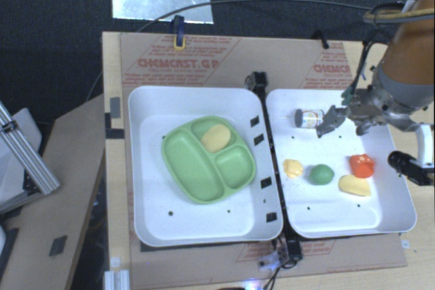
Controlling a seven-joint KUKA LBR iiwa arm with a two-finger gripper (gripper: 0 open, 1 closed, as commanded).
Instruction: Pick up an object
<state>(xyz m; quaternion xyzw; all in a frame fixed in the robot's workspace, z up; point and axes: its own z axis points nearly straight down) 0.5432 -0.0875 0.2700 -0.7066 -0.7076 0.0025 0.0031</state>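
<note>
I see the claw (331,123) low over the right bin (394,214); I cannot tell its opening. Small jar (309,118) lies just left of it, not gripped.

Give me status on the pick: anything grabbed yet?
Done: nothing lifted from the right bin; a yellow piece already sits in the green tray in the left bin. In hand: nothing visible between the fingers; the gripper hovers open beside the small jar lying on its side. Left: close on an object and lift. Green ball, red piece and two yellow pieces lie untouched.
</note>
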